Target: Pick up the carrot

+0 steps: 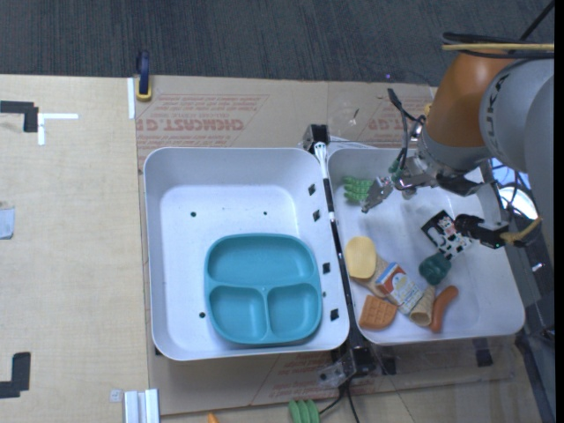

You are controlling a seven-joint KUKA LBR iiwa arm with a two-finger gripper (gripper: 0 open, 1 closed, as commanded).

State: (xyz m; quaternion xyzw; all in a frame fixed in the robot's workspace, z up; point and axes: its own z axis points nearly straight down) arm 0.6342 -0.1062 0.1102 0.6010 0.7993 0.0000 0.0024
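Spotted the carrot (pixel 444 307), as best judged the orange-red stick, low in the right bin (pixel 480 302), near its front right corner and touching a tan cone (pixel 424 305). Placed the gripper (pixel 382 193) at that bin's far left part, just beside a green toy (pixel 356 188), well apart from the carrot. Could not tell the claw's state, spread or pressed together; saw nothing clearly pinched. Judged the reach not yet made. Feared a close on the green toy instead, being nearest. Feared also a grab of the cone or the small carton (pixel 398 286) along with the carrot, given the crowding toward that bin's front. Feared a slip off the narrow, rounded body too.
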